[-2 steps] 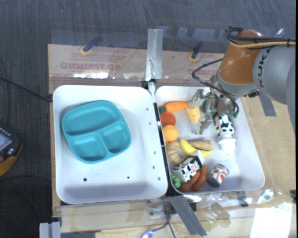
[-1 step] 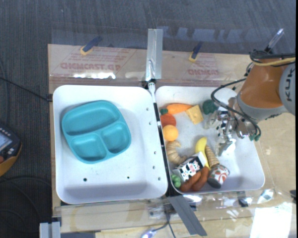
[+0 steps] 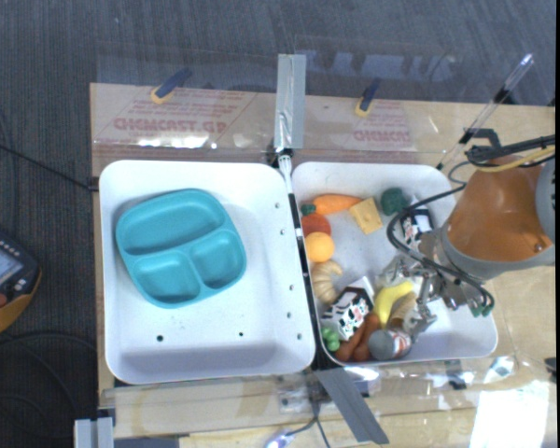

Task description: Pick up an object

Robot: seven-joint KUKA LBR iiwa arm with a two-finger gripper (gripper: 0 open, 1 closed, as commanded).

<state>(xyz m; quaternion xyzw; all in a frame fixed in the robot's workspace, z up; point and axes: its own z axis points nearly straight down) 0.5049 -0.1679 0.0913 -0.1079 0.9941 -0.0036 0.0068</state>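
The right bin [image 3: 448, 343] holds several toy foods. An orange carrot [image 3: 337, 203], a red tomato [image 3: 315, 224], an orange fruit [image 3: 319, 246] and a tan croissant [image 3: 326, 279] lie along its left side. A cheese wedge [image 3: 365, 216] and a green broccoli piece [image 3: 393, 199] sit near the back. At the front are a black-and-white cow-patterned carton [image 3: 352, 312], a yellow banana [image 3: 393, 301] and a grey round piece [image 3: 386, 344]. My gripper [image 3: 418, 297] is low in the bin, right beside the banana's right end. Its orange-banded wrist [image 3: 499, 217] hides the bin's right part.
The left bin [image 3: 168, 343] holds a teal divided plate [image 3: 179, 245]. A metal divider rail [image 3: 289, 101] runs between the bins at the back. Cables [image 3: 490, 147] hang near the arm. A pendant [image 3: 0, 283] lies off the bench at far left.
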